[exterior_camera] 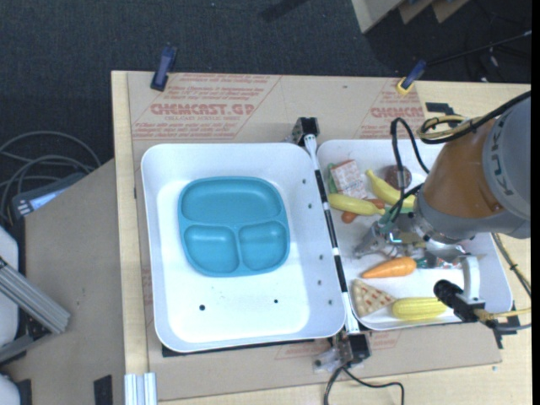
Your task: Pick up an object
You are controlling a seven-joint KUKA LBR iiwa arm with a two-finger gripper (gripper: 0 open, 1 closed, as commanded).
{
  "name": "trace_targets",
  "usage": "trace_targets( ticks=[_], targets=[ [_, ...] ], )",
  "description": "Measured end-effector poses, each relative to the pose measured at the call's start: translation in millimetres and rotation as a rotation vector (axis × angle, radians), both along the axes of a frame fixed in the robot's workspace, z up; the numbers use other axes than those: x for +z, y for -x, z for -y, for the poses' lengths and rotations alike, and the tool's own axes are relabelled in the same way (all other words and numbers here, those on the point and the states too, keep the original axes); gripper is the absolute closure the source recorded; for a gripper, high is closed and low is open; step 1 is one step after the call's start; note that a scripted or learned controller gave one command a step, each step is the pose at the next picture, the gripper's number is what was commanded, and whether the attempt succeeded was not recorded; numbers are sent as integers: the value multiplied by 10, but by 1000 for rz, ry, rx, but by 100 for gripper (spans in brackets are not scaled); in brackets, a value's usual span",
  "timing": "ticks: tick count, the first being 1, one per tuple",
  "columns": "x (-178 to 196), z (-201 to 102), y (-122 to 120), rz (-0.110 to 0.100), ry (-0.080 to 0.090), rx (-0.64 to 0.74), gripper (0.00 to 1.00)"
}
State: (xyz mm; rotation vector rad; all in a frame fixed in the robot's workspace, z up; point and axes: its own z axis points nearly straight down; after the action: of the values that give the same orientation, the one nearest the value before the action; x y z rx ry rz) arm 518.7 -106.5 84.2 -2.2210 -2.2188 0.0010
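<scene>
My gripper hangs low in the right bin, near its middle, under the grey and orange wrist. It sits just below a yellow banana and just above an orange carrot. A second banana lies behind it, partly covered by the arm. Along the bin's front lie a pizza slice and a yellow corn cob. A pale wrapped packet and a brown round item rest at the back. I see nothing held in the gripper.
The left bin holds a blue divided plate. A black divider rail runs between the bins. Cables loop over the right bin's back edge. Blue clamps pin the cardboard at the bench's back.
</scene>
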Motion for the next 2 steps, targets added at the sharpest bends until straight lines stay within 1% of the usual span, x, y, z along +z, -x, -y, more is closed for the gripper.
trace_targets(
  ticks=[1, 2],
  targets=[
    [1, 46, 144, 0, 0, 0, 0],
    [0, -102, 380, 0, 0, 0, 0]
  ],
)
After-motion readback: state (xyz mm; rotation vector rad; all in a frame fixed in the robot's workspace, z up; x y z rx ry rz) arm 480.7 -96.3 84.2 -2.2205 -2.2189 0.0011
